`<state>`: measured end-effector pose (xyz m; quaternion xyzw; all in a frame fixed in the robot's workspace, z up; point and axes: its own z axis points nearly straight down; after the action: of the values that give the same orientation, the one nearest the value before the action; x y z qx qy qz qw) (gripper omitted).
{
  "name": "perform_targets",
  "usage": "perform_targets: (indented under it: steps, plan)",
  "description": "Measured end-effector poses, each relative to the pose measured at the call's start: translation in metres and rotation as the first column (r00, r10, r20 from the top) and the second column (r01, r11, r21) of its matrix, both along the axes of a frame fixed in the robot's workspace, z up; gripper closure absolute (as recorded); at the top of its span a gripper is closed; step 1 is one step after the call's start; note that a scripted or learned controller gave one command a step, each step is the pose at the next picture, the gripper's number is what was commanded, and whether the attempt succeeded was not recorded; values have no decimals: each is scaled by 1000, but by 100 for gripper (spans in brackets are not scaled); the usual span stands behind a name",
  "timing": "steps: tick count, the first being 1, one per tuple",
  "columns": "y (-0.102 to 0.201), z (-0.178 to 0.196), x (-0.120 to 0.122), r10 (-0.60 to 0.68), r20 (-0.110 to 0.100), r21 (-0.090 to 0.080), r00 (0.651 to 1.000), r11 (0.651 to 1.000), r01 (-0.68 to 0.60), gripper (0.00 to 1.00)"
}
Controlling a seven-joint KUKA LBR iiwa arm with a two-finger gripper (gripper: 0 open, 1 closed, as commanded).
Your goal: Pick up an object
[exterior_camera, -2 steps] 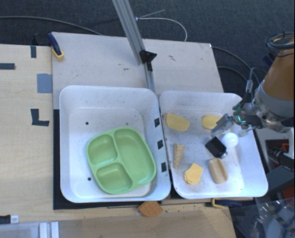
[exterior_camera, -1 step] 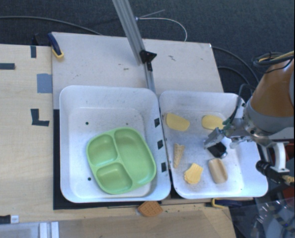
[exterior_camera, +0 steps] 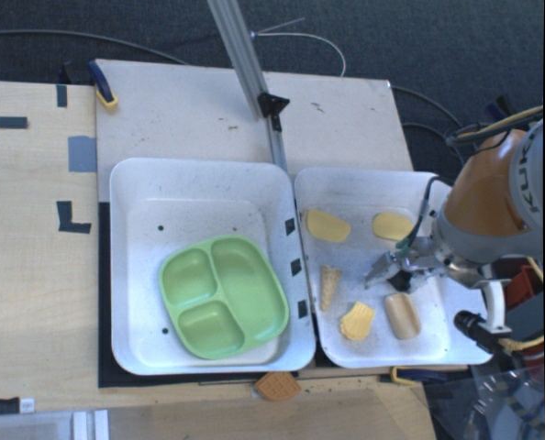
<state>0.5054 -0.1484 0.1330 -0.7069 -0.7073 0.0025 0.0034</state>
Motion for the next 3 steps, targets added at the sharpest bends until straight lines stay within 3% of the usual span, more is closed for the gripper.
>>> perform_targets:
  steps: [1,2,3]
  plan:
    - [-2,-18,9,3,35,-11,999,1000,-2,0]
    - [-2,-10,8,2,35,-12,999,1000,-2,100]
    - [-2,32,8,1,10,-2,1000,1000,-1,100]
